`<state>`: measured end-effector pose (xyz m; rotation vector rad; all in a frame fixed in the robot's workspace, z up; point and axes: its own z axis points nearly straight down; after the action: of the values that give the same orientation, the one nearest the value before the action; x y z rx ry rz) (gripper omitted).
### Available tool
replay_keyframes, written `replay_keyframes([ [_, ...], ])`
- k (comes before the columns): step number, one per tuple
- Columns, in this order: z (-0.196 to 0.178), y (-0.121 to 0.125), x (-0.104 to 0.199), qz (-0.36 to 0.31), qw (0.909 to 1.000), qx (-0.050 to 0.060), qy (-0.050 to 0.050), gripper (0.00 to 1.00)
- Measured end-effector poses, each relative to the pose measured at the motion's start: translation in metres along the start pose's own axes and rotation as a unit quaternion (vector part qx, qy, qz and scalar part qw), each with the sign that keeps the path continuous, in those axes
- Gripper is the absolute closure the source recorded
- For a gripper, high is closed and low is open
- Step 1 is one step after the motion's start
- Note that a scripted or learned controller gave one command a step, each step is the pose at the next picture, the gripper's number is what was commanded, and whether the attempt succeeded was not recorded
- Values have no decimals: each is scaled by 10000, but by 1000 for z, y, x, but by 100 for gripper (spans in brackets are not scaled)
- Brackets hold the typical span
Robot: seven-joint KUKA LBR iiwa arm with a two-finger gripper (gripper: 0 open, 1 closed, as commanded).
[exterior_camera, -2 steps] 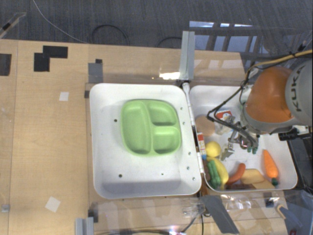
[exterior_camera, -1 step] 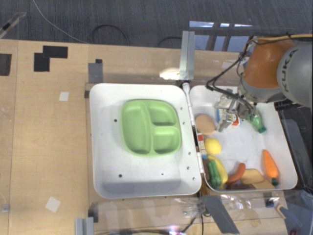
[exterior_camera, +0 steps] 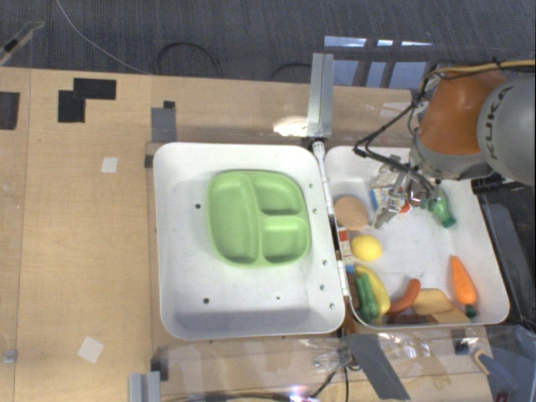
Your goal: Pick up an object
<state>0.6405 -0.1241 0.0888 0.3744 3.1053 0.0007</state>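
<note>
One fixed camera looks down at a slant from above the table [exterior_camera: 75, 249], far enough to take in both white bins [exterior_camera: 180, 308]; the arm [exterior_camera: 490, 128] enters from the right.

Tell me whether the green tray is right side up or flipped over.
Right side up. The green tray lies flat in the left bin, its three compartments facing upward with their dividing ridges visible.

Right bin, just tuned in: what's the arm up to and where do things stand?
The arm has its end effector low over the right bin, above bare floor between the potato and a green item. Nothing shows in its grasp. The lemon, banana, sausage and carrot lie nearer the front. In the left bin sits a green tray.
</note>
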Motion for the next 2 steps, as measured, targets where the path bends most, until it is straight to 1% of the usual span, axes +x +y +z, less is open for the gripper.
replay_keyframes([
  [1, -15, 2, -4, -33, 10000, -7, -62, 100],
  [2, -184, -40, 6, 433, 9990, 8, -53, 100],
])
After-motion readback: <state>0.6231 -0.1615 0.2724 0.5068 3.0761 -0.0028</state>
